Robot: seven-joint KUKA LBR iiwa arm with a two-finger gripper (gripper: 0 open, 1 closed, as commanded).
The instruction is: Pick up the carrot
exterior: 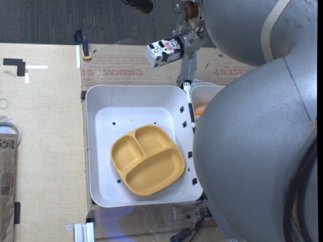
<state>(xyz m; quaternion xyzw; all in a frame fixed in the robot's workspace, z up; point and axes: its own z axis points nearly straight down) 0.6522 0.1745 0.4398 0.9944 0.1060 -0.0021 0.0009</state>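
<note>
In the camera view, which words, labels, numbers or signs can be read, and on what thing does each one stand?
"CHEMCAST", printed in red, upside down and repeated, on the brown board behind the white bins; the letters beside it are cut off.
Black and red marks on the small white block near the arm: too small to read.
Dark print on the brown bag at the left edge: too blurred to read.

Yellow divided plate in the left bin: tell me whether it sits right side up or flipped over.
Right side up. The yellow plate lies flat on the floor of the left bin, its three compartments facing the camera, with nothing visible in them.
</note>
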